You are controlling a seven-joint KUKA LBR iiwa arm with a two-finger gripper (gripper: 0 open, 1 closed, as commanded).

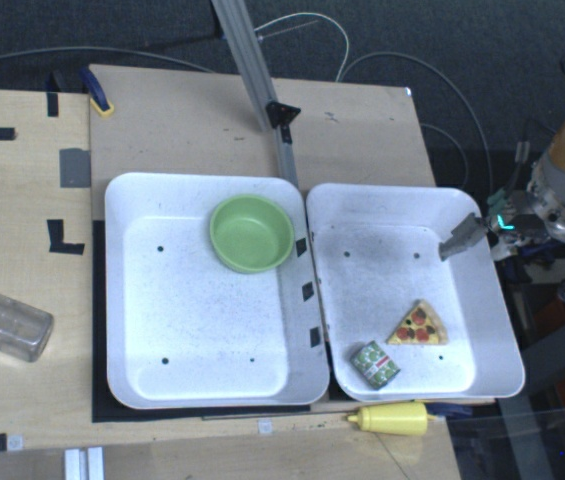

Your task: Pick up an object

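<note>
Gripper (459,237): at the upper right rim of the right bin (382,200), reaching in from the right; one grey finger shows, pointing down-left over the rim; whether it is apart or together cannot be told; nothing visible between the fingers.

Pizza slice toy (419,326): triangular, yellow crust with red topping, lying flat on the right bin's floor toward its lower right, well below the gripper.

Small green can (374,364): patterned green and white, lying tilted in the right bin's lower part, just beside and down-left of the pizza slice, apart from it.

Green bowl (251,232): round, upright, in the left bin (142,268), at its upper right, well apart from the right bin's items.

Yellow bottle (394,419): lying on its side on the bench, just outside the right bin's lower rim.

Clear plastic cylinder (0,320): lying on the bench far to the left of the left bin.
</note>
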